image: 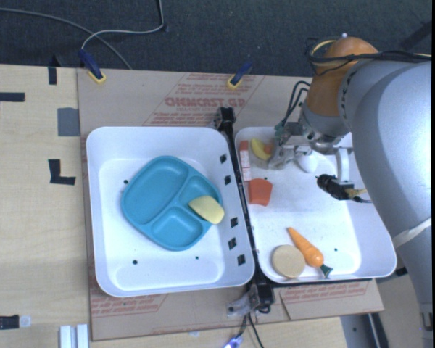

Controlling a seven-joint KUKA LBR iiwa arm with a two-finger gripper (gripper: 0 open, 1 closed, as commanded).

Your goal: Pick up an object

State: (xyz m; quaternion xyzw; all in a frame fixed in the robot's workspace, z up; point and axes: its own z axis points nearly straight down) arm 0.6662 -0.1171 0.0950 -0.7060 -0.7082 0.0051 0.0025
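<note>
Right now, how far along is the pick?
Done: the gripper is down in the right bin, beside the yellow piece at its far left corner. In hand: nothing visibly held. Left: grasp and lift; the orange block, carrot and round cookie lie untouched.

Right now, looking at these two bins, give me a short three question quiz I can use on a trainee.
1. True or false: the yellow piece rests on the blue plate in the left bin.
2. Which thing lies closest to the carrot in the right bin? A) the orange block B) the round tan disc C) the blue plate
3. Fill in: the claw is over the ____ end of the right bin, near a small yellow item.

Key: 1 true. 2 B, the disc sits right beside the carrot. 3 far, meaning the end toward the top of the picture.
</note>
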